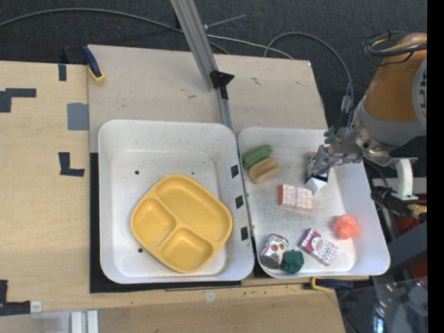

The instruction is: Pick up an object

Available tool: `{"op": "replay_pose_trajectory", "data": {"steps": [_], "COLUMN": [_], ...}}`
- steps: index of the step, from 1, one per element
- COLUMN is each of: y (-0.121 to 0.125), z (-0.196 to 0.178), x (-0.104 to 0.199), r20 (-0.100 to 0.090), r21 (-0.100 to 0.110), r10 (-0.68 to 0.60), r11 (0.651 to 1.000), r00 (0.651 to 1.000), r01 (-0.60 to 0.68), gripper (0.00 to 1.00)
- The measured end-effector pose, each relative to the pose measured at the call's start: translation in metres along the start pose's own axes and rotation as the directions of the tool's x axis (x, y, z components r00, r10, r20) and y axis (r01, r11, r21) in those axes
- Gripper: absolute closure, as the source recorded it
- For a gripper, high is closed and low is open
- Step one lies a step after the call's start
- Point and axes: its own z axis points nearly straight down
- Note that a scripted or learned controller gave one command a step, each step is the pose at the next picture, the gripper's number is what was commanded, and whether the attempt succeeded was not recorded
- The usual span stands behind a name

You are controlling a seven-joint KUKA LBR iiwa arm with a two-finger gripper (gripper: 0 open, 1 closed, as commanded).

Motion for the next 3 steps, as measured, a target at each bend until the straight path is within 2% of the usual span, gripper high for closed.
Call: {"op": "replay_pose_trajectory", "data": {"steps": [1,2,3], "y": [-0.01,-0.006,-0.002], "z": [0.005,0.016,0.009], "x": [0.053,0.108,0.173], "r20": [0.001,0.0,0.0], "r21": [0.003,0.004,0.002], "r10": [0.001,0.001,-0.002], "r11": [1.0,1.0,1.0], "r00": [1.0,1.0,1.0], "r01": [-0.001,-0.001,0.002], "gripper": [1.0,1.0,1.0]}}
